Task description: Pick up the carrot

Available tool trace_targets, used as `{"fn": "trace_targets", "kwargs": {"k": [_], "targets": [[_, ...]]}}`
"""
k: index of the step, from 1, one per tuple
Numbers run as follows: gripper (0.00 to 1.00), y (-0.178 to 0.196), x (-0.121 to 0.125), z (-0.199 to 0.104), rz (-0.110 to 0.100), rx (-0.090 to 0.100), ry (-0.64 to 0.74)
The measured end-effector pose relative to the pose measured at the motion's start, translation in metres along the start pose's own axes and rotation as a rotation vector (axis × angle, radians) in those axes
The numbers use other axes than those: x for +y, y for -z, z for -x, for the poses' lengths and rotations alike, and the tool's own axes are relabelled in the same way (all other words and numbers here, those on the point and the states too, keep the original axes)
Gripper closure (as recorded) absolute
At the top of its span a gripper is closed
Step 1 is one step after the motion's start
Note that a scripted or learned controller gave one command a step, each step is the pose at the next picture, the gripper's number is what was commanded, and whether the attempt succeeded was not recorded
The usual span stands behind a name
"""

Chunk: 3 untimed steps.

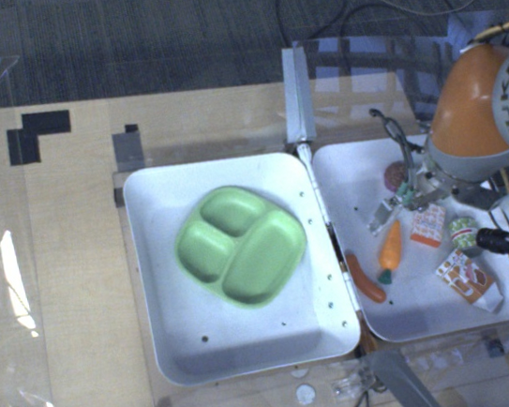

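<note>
In the camera view we are looking down on two white bins on the counter (pixel 79 300). The left bin (pixel 176 342) is holding a green sectioned plate (pixel 240 244). The carrot (pixel 390 248) is lying in the right bin (pixel 354 169), near its middle, green tip pointing toward us, with a red sausage (pixel 364 279) just beside it on the left and a small packet (pixel 427 225) just beside it on the right. The pincer (pixel 397 202) is hanging just above the carrot's far end; we are judging its fingers to be parted with nothing between them, though they are small and partly blurred here.

We are seeing several risks. The packet and sausage are crowding the carrot, so a descent slightly off line could be closing on the packet's edge instead. The pincer is sitting over one end, not the middle, so the smooth, tapered carrot could be pivoting or squirting out as the fingers close. A can (pixel 464 233) and a carton (pixel 466 276) are lying farther right, well clear.
</note>
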<state>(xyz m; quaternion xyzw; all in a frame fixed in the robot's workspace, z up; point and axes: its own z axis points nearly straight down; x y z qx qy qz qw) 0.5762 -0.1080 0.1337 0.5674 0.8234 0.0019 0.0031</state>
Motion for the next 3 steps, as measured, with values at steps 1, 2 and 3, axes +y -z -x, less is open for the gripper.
{"fn": "trace_targets", "kwargs": {"k": [1,2,3], "targets": [[0.0,-0.037,-0.023,0.004,0.022,-0.007,-0.155],[1.0,-0.023,-0.02,0.008,0.036,-0.02,-0.154],[1.0,0.077,-0.011,-0.046,0.002,0.0,-0.192]]}}
